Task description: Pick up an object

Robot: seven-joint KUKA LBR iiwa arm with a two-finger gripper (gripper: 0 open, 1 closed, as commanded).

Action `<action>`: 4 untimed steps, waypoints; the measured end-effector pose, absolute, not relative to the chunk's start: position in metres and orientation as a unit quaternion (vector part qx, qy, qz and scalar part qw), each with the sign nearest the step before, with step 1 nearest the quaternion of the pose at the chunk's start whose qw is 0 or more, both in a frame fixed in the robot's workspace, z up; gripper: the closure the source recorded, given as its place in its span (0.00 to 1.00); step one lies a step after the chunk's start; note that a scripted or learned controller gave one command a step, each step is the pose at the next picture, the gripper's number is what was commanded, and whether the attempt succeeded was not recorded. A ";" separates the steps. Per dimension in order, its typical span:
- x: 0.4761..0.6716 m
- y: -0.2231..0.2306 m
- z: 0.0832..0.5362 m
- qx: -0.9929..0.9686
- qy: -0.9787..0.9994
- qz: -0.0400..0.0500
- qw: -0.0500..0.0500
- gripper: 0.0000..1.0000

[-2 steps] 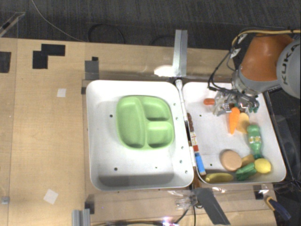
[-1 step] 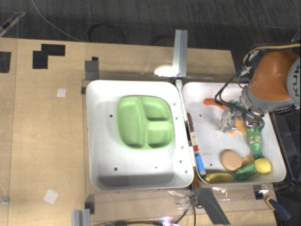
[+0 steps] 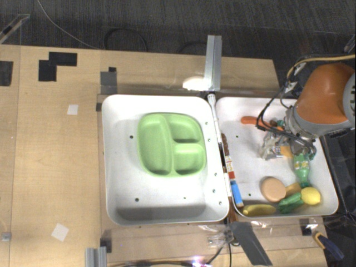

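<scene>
The tabletop [image 3: 50, 166] is pale, smooth wood-grain board with a few black squares and small grey patches stuck on it. Two shallow white bins with rounded corners and a matte plastic look sit side by side on it, divided by a thin metal rail.

The left bin [image 3: 119, 199] carries a light green divided plate [image 3: 169, 143], a soft-cornered moulded piece with one long compartment and two smaller ones, lying flat near the bin's middle.

The right bin [image 3: 245, 149] holds the small things. Along its near edge lie a yellow banana-shaped piece [image 3: 259, 209], a round tan disc [image 3: 273, 189] like a biscuit, a glossy yellow lemon-like ball [image 3: 311, 196] and a dark green leafy piece [image 3: 290, 203], all close together, some touching. A green bottle-like object [image 3: 302, 168] stands just above them. An orange, carrot-like stick [image 3: 248, 120] lies near the far side, partly under the arm's cables. A blue marker-like stick [image 3: 236, 193] rests against the dividing rail.

The arm, smooth grey with a rounded orange band, reaches in over the right bin's far right part. Its gripper [image 3: 276, 148] is a tangle of clear and metallic parts low over the bin floor, just beside the green bottle; whether the jaws are apart or together, I cannot tell.
</scene>
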State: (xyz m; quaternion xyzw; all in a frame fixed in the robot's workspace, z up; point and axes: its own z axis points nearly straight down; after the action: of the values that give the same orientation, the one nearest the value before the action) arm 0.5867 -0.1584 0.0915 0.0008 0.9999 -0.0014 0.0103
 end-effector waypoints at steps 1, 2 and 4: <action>0.570 -0.155 0.092 -0.004 1.000 -0.002 0.011 0.00; 0.529 -0.175 0.092 0.027 1.000 -0.002 0.011 0.00; 0.534 -0.164 0.092 0.086 0.996 -0.001 0.012 0.00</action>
State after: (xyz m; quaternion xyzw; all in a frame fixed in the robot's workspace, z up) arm 0.5337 -0.1639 0.0923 0.0859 0.9962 -0.0009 0.0121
